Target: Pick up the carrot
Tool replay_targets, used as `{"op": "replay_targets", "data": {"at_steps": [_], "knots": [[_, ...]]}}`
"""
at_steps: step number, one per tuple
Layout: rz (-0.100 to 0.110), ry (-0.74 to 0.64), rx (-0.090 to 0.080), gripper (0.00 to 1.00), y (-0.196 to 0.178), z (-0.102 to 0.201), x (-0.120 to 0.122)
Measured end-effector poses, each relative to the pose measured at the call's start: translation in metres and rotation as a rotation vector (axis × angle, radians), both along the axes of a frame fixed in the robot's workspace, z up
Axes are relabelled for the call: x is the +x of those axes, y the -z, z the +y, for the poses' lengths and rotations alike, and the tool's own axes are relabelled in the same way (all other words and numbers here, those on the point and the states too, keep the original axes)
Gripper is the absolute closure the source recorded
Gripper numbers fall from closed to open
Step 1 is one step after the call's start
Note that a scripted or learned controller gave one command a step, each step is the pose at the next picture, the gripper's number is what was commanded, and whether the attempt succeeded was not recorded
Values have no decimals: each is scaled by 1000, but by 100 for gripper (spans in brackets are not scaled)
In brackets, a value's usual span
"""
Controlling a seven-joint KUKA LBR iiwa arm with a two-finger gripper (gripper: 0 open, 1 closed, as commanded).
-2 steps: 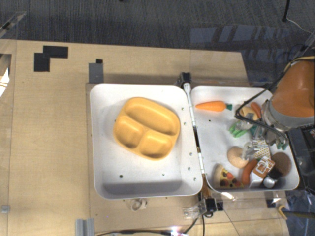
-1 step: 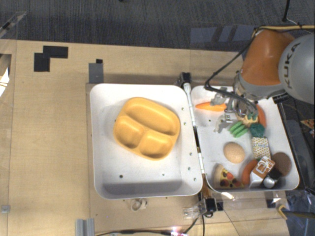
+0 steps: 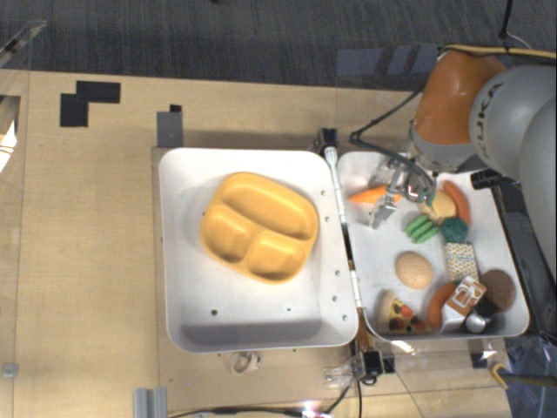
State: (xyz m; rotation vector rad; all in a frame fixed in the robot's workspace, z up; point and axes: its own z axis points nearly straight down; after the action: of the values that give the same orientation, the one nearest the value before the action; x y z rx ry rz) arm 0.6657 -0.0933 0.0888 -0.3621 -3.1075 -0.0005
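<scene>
Over the right bin [image 3: 512, 259], far-left part, I see the gripper [image 3: 389, 197] lowered from the arm [image 3: 487, 111], which comes in from the right. Its fingers are down at the carrot [image 3: 367, 195], which lies on the bin floor near the far-left corner, its tip pointing left. One finger sits just near of the carrot and the rest of the gripper covers the carrot's right end; I cannot tell whether the fingers are apart or closed on it. Just right of the gripper I see a sausage [image 3: 458, 200] and, nearer, a green piece [image 3: 422, 228]. An egg [image 3: 414, 270] lies mid-bin, and more small toys crowd the near-right side. Left of all this, the left bin [image 3: 187, 320] holds a yellow tray [image 3: 258, 225] with three compartments.
</scene>
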Motion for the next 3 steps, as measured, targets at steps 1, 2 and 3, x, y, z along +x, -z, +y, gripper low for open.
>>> {"op": "replay_targets", "data": {"at_steps": [1, 2, 3], "knots": [[-25, 163, -2, 0, 1, -5, -31], [-24, 472, -3, 0, 1, 7, -18], [-22, 724, -4, 0, 1, -9, -50]]}}
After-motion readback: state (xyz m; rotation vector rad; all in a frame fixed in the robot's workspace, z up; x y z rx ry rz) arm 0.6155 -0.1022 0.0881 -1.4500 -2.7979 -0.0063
